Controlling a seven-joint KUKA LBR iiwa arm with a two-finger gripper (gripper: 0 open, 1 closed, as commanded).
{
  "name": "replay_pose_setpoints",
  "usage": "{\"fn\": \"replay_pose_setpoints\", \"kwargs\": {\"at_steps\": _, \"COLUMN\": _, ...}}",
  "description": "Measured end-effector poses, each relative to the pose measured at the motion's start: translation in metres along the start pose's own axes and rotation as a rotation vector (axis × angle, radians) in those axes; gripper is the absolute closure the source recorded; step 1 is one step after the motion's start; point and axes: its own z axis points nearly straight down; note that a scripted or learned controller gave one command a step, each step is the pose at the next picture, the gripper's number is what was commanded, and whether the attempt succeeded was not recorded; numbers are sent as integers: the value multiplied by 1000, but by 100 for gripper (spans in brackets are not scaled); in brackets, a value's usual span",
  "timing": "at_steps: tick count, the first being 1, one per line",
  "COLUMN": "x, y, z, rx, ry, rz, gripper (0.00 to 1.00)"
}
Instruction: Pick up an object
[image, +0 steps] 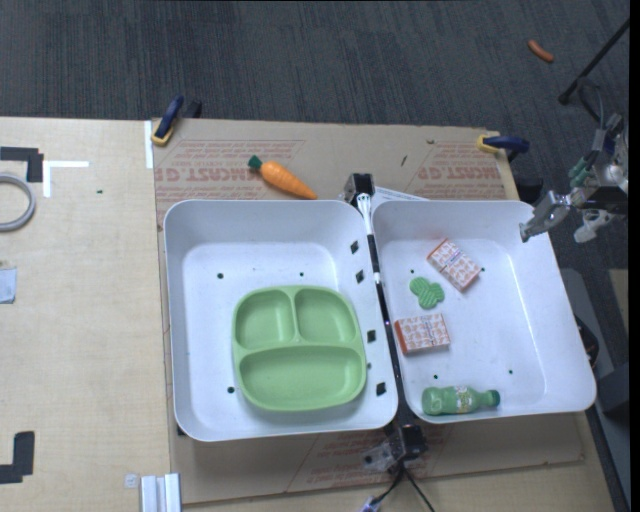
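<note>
Object candidates are all at rest, so the pick has not begun in any way that shows. Going from the left: the counter (80, 330) carries the left bin (190, 300), where a green divided plate (298, 347) lies flat near the middle. Behind that bin, on the cardboard and outside both bins, lies a toy carrot (283, 177).

The right bin (540, 300) holds the smaller things. A patterned box (424, 333) sits near its left wall, with a small green toy (427, 292) just behind it. A second patterned box (454, 265) lies further back, turned at an angle, and a green bottle (458, 400) lies on its side close to the front rim. All four lie apart from one another.

The end effector (558, 222) hangs at the right bin's far right corner, about over the rim. It looks spread and has nothing between its fingers. It is well apart from every item.

By my reading everything is left to do: choosing one thing, moving over it, descending, closing and lifting. The second patterned box is the nearest candidate.
</note>
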Motion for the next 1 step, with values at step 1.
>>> {"fn": "replay_pose_setpoints", "kwargs": {"at_steps": 1, "x": 71, "y": 66, "z": 85, "rx": 0, "ry": 0, "rz": 7, "gripper": 0}}
